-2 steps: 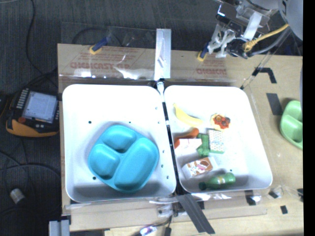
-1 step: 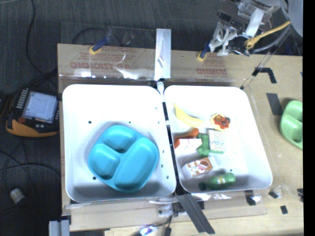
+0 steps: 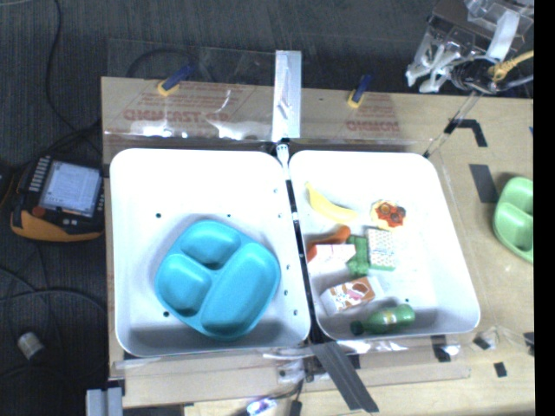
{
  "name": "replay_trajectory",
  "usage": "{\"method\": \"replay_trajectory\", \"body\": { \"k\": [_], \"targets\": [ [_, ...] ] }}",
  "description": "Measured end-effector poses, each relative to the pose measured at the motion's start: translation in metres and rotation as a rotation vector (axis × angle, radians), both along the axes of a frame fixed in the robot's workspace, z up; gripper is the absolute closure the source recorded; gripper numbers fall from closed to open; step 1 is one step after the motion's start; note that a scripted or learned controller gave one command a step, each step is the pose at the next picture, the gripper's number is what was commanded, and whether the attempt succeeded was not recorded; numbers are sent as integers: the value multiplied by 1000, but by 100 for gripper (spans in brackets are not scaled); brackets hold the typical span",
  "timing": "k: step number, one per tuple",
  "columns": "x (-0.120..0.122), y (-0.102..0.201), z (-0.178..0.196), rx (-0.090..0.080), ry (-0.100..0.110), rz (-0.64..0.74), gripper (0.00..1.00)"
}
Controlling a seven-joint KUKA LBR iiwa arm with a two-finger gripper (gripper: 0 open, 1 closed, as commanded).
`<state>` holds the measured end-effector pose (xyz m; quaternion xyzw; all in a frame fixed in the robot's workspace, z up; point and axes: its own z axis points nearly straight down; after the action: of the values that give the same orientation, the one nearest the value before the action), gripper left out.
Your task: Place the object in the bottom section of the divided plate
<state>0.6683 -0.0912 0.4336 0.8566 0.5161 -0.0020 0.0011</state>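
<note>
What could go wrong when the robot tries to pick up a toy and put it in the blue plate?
The toys in the right bin lie crowded together, so the gripper might nudge or lift the wrong one. The green bottle rests against the bin's front wall, an awkward spot. The blue divided plate sits turned, so a drop may land in another section.

A blue divided plate (image 3: 218, 277) lies in the left bin (image 3: 130, 232); the tool (image 3: 451, 55), seemingly, hovers top right.

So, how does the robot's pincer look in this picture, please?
The pincer sits at the top right corner: pale, whitish metal parts with black fittings. A white panel rises above it, and a yellow cable and dark wires run beside it. Finer detail is too small to tell.
</note>
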Motion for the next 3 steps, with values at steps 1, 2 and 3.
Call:
{"method": "replay_trajectory", "body": {
  "k": [1, 2, 3],
  "targets": [
    [0, 0, 9, -4, 2, 0, 100],
    [0, 6, -16, 2, 2, -79, 100],
    [0, 6, -7, -1, 4, -78, 100]
  ]
}}
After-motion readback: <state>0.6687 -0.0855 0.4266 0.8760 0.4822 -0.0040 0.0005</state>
